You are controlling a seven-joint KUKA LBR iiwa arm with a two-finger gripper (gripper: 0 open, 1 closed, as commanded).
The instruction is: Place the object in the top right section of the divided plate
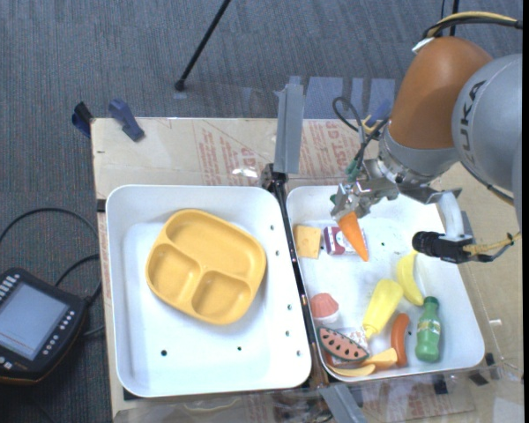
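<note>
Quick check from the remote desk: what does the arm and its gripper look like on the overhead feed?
The arm is grey, with a rounded orange band above the wrist and dark "KUKA" lettering partly visible on the grey shell. Yellow and black cables loop over the top. The gripper is a small metallic two-finger unit with thin wires.

Green bottle (428, 330), watermelon slice (342, 345), banana (411, 278)

We are looking down at a slant from above the bench (185, 152), taking in both bins (128, 324) and the surrounding floor (70, 42).
</note>
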